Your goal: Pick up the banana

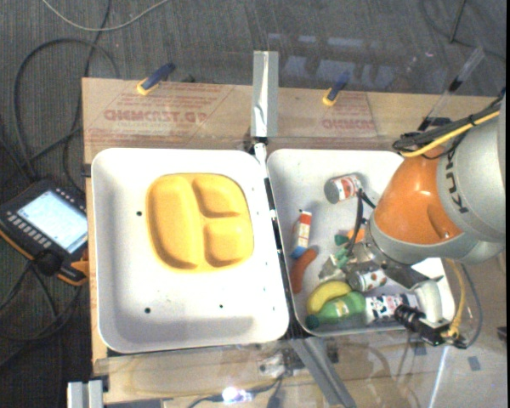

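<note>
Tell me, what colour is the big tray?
Yellow-orange. The tray shows best in the camera view.

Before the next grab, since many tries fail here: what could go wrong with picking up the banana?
1. The banana lies at the right bin's front wall, touching a green fruit, so the claw might close on the wrong thing.
2. A carrot and small bottles lie close by and could be knocked.
3. The wall may block a finger.
</note>
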Controlling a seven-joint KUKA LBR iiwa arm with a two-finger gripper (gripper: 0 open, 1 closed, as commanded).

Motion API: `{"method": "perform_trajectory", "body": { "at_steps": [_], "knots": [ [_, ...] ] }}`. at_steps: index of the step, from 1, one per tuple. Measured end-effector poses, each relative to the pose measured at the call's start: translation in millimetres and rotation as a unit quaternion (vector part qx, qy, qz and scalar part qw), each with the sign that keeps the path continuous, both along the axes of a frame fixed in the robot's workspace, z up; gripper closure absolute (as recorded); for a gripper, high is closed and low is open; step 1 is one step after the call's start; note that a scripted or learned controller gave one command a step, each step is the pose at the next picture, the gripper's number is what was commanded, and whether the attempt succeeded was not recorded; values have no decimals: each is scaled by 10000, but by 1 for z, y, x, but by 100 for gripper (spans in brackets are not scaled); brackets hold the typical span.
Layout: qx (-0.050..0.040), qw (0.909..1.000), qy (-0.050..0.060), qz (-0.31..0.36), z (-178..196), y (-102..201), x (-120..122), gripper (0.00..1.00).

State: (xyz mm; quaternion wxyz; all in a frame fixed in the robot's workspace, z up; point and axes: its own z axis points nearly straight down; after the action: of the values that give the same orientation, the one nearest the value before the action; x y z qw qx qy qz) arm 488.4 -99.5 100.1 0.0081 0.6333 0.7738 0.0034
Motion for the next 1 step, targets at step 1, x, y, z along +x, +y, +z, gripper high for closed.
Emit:
{"method": "perform_trajectory", "body": {
  "at_steps": [1],
  "knots": [
    [1,10000,4,0,0,0,0,0]
  ]
}}
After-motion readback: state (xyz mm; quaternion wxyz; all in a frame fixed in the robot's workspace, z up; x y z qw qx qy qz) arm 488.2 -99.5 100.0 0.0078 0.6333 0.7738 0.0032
